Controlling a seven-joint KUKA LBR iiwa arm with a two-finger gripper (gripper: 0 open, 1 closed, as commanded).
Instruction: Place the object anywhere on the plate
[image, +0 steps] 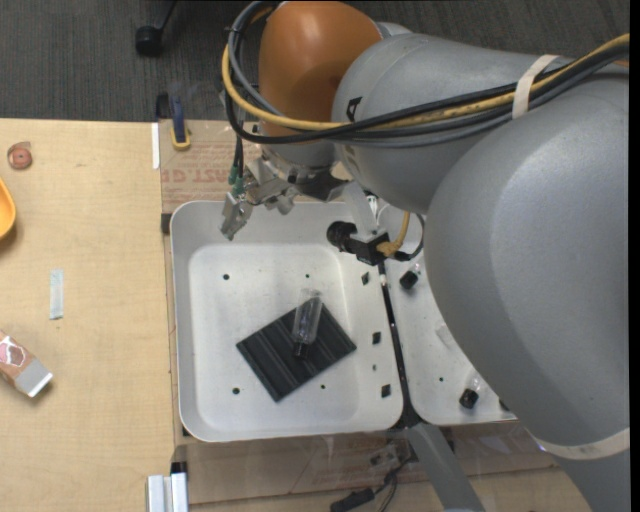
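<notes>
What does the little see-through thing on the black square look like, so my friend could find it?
Look in the left white bin, the one next to the wooden bench top. In its middle lies a dark ribbed square plate, turned like a diamond. On its upper part rests a small clear tube, the see-through thing there.

Over on the surface's (100, 380) left edge, an orange dish (5, 212) pokes in, a small reddish disc (19, 155) sits near the far corner. A pale strip (56, 295) lies mid-surface; a red-and-white packet (22, 366) rests lower left.
</notes>
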